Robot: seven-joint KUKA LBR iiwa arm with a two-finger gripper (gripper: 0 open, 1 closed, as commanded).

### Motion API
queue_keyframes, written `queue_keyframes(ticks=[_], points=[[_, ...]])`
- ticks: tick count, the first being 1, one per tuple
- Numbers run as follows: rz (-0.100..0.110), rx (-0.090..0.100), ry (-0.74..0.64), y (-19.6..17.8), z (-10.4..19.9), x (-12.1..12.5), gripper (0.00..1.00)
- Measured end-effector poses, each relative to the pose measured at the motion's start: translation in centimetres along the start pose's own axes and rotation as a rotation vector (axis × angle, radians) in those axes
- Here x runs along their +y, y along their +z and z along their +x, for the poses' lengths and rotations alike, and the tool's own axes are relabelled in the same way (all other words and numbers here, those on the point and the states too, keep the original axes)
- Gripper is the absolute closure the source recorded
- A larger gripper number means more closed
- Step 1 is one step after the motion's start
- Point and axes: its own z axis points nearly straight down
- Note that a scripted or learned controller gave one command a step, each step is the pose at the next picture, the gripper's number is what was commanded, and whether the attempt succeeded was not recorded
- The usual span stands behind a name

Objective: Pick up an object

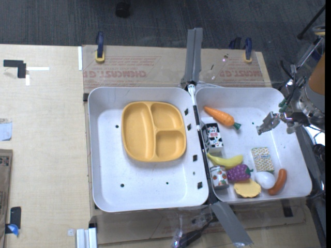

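Nearest the lower edge of the right bin [248,99] lie a flat yellow-orange chip-shaped piece [247,189], a smooth white egg [265,180] and a glossy red-orange sausage [277,182]; the egg sits between the other two, touching or nearly touching each. One bumpy purple grape cluster [239,173] rests just above the chip, beside one curved yellow banana [224,160]. One small printed can [219,176] lies against the divider wall below the banana, and one black-and-white printed carton [212,136] lies above the banana. One pale, patterned rectangular packet [262,159] sits just above the egg. One tapered orange carrot [220,116] with a green stub lies slanted in the upper part of the bin. Gripper [270,123] is positioned over the right side of this bin, apart from all objects; its metal fingers are spread and hold nothing. One yellow three-compartment plate [153,130], matte plastic with rounded corners, lies flat in the left bin [103,154].
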Motion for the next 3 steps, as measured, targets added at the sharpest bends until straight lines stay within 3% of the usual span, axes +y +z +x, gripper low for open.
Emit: queue_keyframes(ticks=[1,2,3], points=[[-0.022,-0.007,-0.257,10.5,3.5,-2.7,0.00],[-0.022,-0.009,-0.248,10.6,4.5,5.2,0.00],[-0.017,-0.005,-0.239,10.7,7.4,12.2,0.00]])
